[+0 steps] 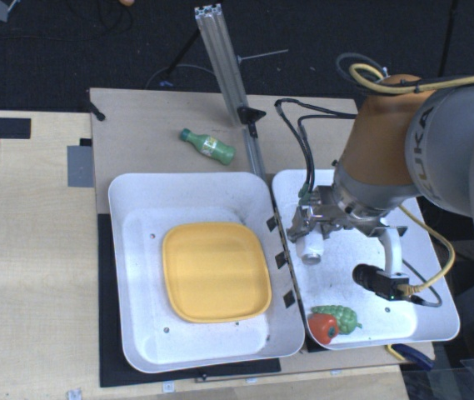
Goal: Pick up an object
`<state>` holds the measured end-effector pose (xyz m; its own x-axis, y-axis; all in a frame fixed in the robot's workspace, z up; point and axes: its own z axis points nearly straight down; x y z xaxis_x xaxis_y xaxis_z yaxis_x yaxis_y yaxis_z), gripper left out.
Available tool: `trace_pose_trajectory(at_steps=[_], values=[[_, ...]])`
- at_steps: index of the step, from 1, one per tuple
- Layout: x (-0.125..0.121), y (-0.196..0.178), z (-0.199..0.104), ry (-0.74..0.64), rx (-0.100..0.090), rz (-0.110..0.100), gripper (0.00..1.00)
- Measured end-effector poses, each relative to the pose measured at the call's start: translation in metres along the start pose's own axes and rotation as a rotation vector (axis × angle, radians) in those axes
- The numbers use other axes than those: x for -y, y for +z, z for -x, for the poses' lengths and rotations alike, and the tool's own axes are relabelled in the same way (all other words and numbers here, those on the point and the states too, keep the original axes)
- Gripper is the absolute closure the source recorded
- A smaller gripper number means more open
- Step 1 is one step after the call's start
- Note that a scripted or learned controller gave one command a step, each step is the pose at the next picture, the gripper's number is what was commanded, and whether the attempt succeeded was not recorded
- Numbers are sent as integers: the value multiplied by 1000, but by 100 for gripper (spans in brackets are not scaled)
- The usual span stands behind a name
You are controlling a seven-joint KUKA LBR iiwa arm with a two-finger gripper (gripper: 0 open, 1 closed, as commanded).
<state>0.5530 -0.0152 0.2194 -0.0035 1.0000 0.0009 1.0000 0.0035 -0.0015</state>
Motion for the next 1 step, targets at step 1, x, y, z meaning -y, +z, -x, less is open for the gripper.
trace_pose_trajectory(at_steps=[1], values=[[-6, -4, -44, 1, 1, 1, 100]])
